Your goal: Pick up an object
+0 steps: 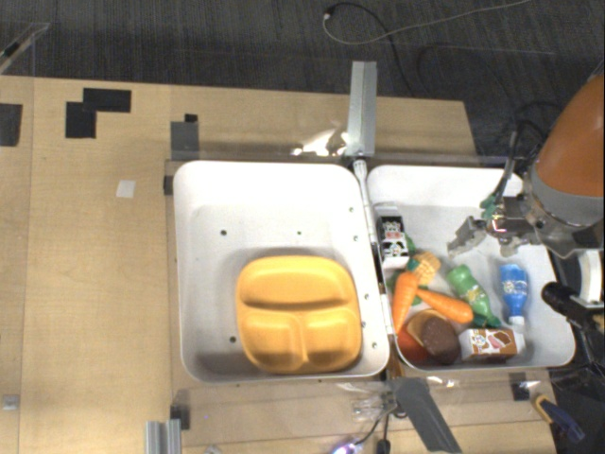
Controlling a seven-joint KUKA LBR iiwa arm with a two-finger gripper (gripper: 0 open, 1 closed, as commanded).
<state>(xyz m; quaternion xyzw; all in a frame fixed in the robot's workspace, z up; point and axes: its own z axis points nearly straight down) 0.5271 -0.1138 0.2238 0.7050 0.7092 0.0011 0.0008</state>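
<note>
The right bin [444, 189] holds several toy groceries. Among them are a black-and-white carton [391, 235], a corn cob [426, 267], two carrots [405, 297] [444, 305], a green bottle [471, 290], a blue bottle [512, 290], a brown and red item [431, 339] and a brown carton [491, 343]. My gripper [489, 242] hangs over the bin's right half, just above the green and blue bottles. It is open, with its fingers [463, 236] spread and nothing between them.
A yellow divided tray [298, 312] lies in the front of the left bin [236, 197]. A metal post [363, 107] stands behind the wall between the bins. The arm's orange band [577, 140] is at the right edge.
</note>
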